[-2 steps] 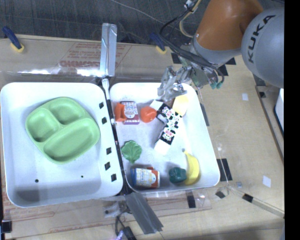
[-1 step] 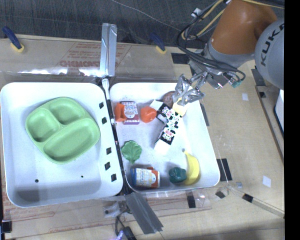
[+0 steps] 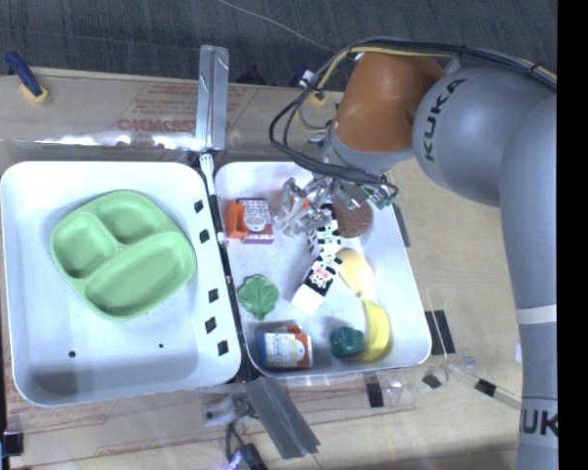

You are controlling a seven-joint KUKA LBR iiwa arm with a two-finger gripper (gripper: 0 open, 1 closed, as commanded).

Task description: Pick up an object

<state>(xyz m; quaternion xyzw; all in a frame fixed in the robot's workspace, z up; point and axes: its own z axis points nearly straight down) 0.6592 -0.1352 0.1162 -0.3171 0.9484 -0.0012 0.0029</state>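
Observation:
My gripper hangs in the upper part of the right bin, below the orange band of the arm. Its metal fingers sit just right of an orange carton and above a black-and-white spotted box. A brown round object lies at its right side. Lower in the bin lie a yellow banana, a green leafy toy, a dark green small object and an orange-labelled can. I see nothing clearly between the fingers.
The left bin holds a green divided plate. A metal divider stands between the bins at the back. Cables loop from the wrist over the right bin's back edge. The arm's grey body covers the bench's right side.

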